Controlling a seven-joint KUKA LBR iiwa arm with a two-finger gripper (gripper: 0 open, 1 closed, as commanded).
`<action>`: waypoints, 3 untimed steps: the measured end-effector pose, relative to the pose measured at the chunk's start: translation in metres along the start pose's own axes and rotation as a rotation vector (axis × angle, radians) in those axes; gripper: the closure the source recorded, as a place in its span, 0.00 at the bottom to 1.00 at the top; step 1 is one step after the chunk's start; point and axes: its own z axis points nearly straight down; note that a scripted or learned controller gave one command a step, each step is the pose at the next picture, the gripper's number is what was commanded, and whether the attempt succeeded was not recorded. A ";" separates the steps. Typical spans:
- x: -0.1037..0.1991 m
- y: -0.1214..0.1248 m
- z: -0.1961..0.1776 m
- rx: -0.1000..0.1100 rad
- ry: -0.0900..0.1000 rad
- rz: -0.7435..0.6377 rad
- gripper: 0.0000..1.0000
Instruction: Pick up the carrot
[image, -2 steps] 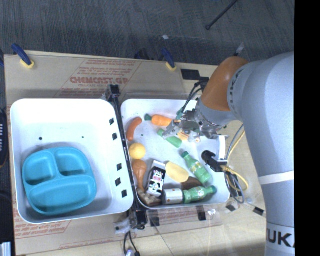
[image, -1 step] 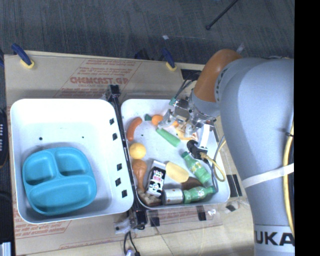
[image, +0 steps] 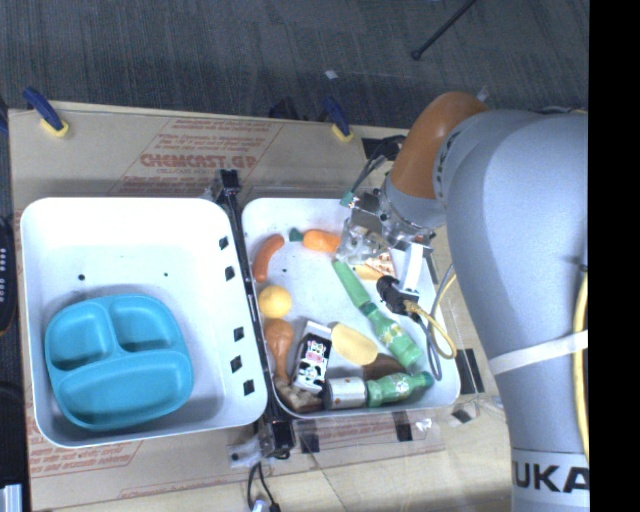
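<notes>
Carrot (image: 321, 240) lies near right bin's (image: 300, 212) far edge; we cannot tell gripper (image: 372, 243) finger state. Crowding green bottle (image: 372, 310) risks snagging.

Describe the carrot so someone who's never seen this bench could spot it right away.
Look in the right bin, along its far wall, just left of the gripper. The carrot is the short orange piece with a dark green stub, smaller and brighter than the curved orange sausage beside it.

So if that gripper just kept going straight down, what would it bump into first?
Probably the green bottle's upper end, which lies just under the gripper. The carrot sits slightly to its side. Depth is hard to judge here.
</notes>
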 end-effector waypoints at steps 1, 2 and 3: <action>0.009 -0.067 0.018 0.012 -0.002 -0.221 1.00; 0.041 -0.030 -0.100 -0.004 -0.002 -0.131 1.00; 0.040 -0.033 -0.095 0.005 -0.003 -0.130 0.00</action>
